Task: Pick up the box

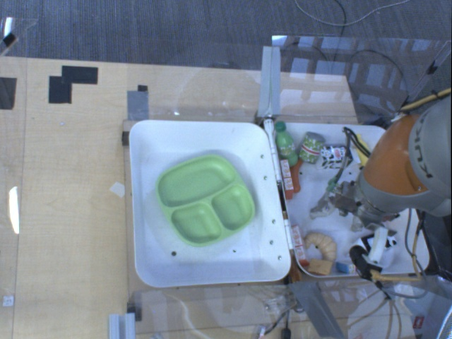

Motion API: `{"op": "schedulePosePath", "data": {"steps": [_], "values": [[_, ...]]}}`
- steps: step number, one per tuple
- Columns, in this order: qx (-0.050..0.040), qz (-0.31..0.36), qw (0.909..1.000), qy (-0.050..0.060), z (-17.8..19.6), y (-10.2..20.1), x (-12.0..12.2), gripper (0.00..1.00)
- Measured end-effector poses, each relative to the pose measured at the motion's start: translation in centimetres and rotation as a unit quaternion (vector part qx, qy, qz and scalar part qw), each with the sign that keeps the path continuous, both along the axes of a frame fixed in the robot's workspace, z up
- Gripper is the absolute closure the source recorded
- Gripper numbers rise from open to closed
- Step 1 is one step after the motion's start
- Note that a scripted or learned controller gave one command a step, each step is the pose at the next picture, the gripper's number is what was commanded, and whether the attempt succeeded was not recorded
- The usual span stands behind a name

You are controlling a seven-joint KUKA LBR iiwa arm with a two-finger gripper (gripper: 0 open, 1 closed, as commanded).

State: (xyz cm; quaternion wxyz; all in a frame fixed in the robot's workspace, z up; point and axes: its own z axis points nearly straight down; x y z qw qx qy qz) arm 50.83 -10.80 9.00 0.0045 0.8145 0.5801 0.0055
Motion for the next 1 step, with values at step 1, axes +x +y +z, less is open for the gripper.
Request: {"op": "schedulePosePath", "data": {"steps": [1], "values": [[0.0005, 0.008, 1.0, 0.005, -0.2, 0.65, 12.23, 0.0]]}}
